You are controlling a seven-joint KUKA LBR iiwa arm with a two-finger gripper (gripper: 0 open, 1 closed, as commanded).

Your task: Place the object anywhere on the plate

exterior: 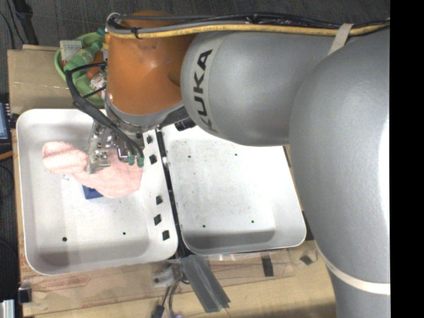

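Observation:
A soft pink object (116,181) lies in the left bin (40,244), stretching from the bin's left side toward its middle. A small blue thing (90,192) peeks out from under its lower edge. My gripper (111,155) hangs low over the pink object's upper middle, right at or on its surface. The orange wrist band (142,61) and the grey arm hide the back of both bins. I cannot make out a plate as such.
The right bin (232,204) has only dark specks on its floor. A green bundle (79,58) sits beyond the left bin's back edge. The bins' shared rim (165,191) runs just right of the gripper.

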